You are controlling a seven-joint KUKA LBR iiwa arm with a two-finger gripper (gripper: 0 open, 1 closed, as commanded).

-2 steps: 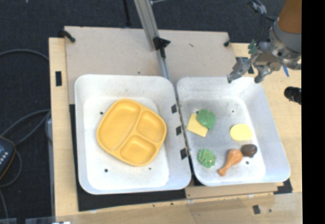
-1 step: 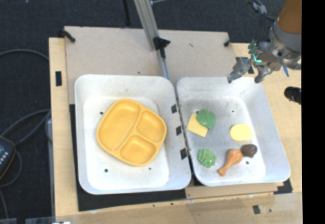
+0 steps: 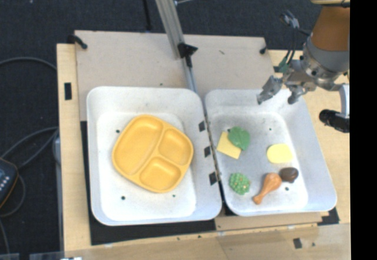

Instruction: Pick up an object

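Observation:
My gripper (image 3: 280, 94) hangs over the far edge of the right bin (image 3: 247, 102), open, with nothing between its two fingers. Below it in that bin lie a yellow cheese wedge (image 3: 228, 147) touching a green leaf (image 3: 239, 137), a yellow oval piece (image 3: 280, 153), a green broccoli floret (image 3: 240, 183), a brown chicken drumstick (image 3: 267, 187) and a dark brown lump (image 3: 288, 174) beside it. All of them rest on the bin floor, well clear of the fingers.
The left bin (image 3: 100, 105) holds a yellow three-compartment plate (image 3: 152, 152). A slanted aluminium post (image 3: 168, 11) rises behind the seam between the bins. The arm's orange band (image 3: 330, 20) stands at the right.

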